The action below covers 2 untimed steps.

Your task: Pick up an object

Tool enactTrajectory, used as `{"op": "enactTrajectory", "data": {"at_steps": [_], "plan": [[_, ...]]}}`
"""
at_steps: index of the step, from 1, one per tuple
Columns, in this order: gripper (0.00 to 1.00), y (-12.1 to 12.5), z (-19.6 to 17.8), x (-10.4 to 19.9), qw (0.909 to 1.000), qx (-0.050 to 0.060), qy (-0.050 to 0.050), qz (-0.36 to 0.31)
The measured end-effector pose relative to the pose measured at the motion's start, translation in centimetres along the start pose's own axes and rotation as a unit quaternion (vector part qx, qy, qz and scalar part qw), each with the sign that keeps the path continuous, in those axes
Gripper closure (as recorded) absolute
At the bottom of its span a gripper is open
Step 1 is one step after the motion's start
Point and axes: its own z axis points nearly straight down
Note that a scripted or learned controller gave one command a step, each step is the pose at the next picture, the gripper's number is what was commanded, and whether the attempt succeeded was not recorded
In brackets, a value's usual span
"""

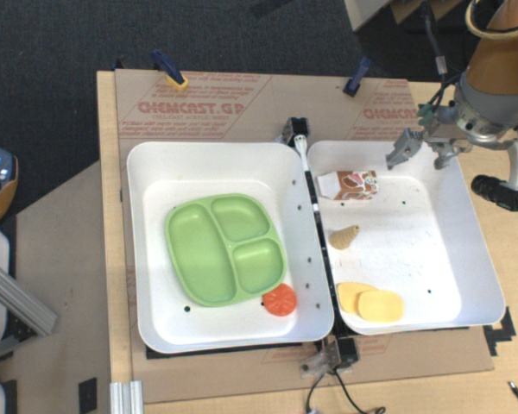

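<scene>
Spread apart and holding nothing, the claw (422, 148) hovers over the right bin's (466, 257) far edge, needing a straight drop onto the nearby packet (356, 185) to grip it squarely.

My tool (422, 148) hangs over the far edge of the right bin (453, 257). Just nearer and to its left lies a carton (356, 185); beyond that a tan lump (344, 236) and yellow slices (369, 301). Bare bin floor stretches directly toward the near rim.
</scene>
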Motion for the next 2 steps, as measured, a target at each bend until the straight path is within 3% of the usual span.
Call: {"op": "enactTrajectory", "data": {"at_steps": [1,2], "plan": [[0.00,1.3,9.5,3.5,0.9999,-0.012,-0.002,0.000],[0.00,3.0,6.9,1.2,1.0000,-0.004,-0.002,0.000]]}}
